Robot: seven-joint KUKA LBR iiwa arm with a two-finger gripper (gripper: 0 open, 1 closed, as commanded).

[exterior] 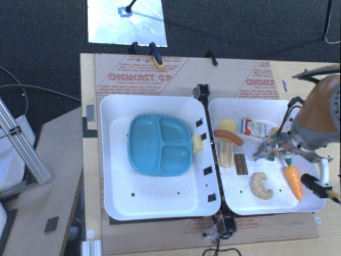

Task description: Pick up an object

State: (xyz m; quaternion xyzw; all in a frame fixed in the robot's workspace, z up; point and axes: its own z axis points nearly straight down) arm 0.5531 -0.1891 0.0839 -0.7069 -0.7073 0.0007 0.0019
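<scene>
**Camera view: arm low over the right bin, toy food scattered beneath it**

Camera view shows the grey arm with its orange band reaching in from the right, its gripper point(268, 150) down among the items in the right-hand shallow white bin point(226, 106). Whether the jaws stand open or closed cannot be told; the wrist hides them.

Nearest the gripper is the orange toy carrot point(293, 181), just below and to its right, long axis running roughly top to bottom of the picture with the green end uppermost. A small white carton with red print point(254, 127) sits just above and left of the gripper. Further left lie a brown chocolate-like bar point(241, 164), a red sausage point(228, 137) across a pale bun, and a tan croissant-shaped piece point(260, 185) below.

The left white bin point(114, 196) holds a blue sectioned plastic tray point(160, 144).

In my judgement no object is yet lifted; the carrot or carton is the likeliest target.
</scene>
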